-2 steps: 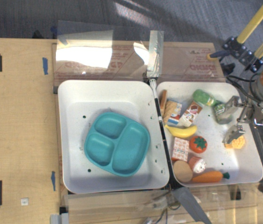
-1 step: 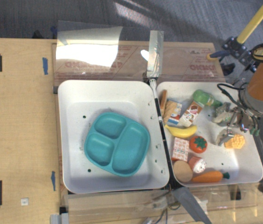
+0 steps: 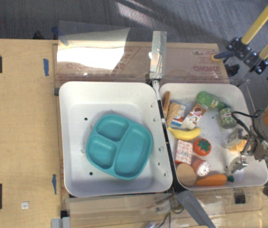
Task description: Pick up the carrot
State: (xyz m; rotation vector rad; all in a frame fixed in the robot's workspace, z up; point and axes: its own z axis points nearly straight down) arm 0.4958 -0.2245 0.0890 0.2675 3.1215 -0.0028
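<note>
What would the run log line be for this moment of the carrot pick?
step: approach | gripper: above right bin, near its right wall, nothing visibly held | carrot: lying at front wall, untouched | teal plate: left bin

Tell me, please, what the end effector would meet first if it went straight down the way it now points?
Most likely bare floor of the right bin. The end effector hangs over the bin's right side, and the carrot lies off to its left near the front wall. Depth is hard to judge from this slanted view.
</note>
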